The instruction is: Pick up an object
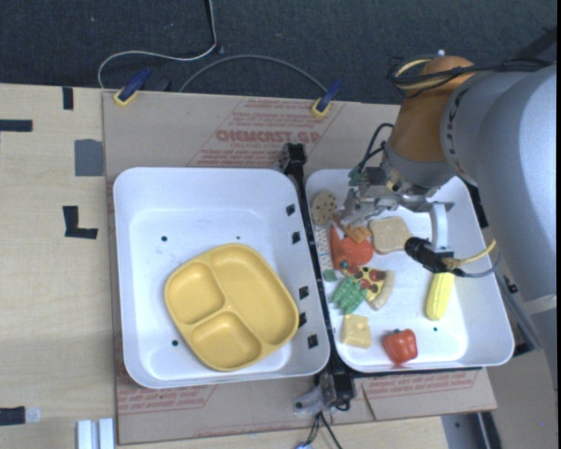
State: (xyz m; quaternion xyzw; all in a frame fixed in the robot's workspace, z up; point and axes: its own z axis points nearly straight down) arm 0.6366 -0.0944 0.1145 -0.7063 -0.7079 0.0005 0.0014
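- Gripper (355, 215) sits low over the upper-left part of the right bin (477, 340). You can't tell from this angle how its grip stands or whether anything is in it; the wrist hardware blocks the tips.
- Near edge of that bin first: red pepper (401, 345) and cheese cube (357, 330), a little apart, both unobstructed.
- One row up: green toy (348, 295) touching the pizza slice (377, 285). Corn cob (438, 294) lies off to the right, upright along the bin's length.
- Then the cluster at the tool: orange-red piece (352, 248) just under the gripper, bread slice (389, 234) beside it on the right, cookie (322, 205) by the divider wall.
- Left bin (140, 213) holds the yellow divided tray (229, 304); not in play.
- Step, as I read it: you're at the descend/grasp stage on the orange-red piece or its neighbour. Nothing looks lifted.
- Next move calls for a close squarely on one item, then a straight lift. Crowding there is tight, so expect the bread slice or cookie to get nudged or pinched along.
- If it comes up with nothing, retarget an isolated item: the red pepper or corn cob gives cleaner access.
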